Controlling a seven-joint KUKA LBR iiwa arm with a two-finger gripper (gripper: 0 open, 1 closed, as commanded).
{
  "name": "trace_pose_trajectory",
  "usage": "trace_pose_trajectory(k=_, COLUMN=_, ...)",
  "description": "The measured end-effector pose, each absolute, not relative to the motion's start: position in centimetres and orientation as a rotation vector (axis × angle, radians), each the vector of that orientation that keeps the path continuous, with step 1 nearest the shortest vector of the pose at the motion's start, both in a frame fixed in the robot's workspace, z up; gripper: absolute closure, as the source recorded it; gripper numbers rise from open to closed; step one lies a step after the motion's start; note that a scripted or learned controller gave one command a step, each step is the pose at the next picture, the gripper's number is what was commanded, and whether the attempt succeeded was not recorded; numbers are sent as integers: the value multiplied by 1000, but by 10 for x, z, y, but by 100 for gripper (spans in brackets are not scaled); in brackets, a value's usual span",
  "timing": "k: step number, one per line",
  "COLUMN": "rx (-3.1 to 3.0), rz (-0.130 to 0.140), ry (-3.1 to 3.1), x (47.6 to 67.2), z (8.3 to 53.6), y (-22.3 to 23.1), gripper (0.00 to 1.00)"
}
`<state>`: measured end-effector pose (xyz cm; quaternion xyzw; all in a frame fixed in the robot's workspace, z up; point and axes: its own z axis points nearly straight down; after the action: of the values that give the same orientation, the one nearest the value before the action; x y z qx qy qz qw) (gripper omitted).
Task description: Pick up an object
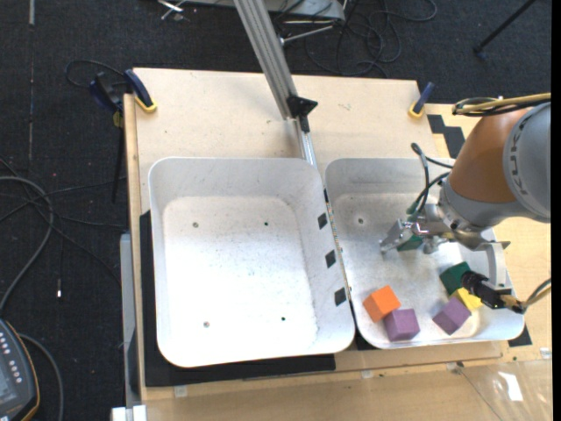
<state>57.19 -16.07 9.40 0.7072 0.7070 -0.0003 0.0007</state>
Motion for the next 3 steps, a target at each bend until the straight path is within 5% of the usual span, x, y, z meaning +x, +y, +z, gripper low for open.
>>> trace_pose_trajectory(k=1, rx=2213, rz=5, ry=2223, x=630, z=96, y=-156, gripper=0)
trace_pose_trajectory(k=2, rx=2225, rz=-3, ry=2218, x=599, z=96, y=-181, gripper=0)
trace_pose_trajectory(k=3, rx=2223, rz=-1, ry=2220, x=598, z=95, y=-179, gripper=0)
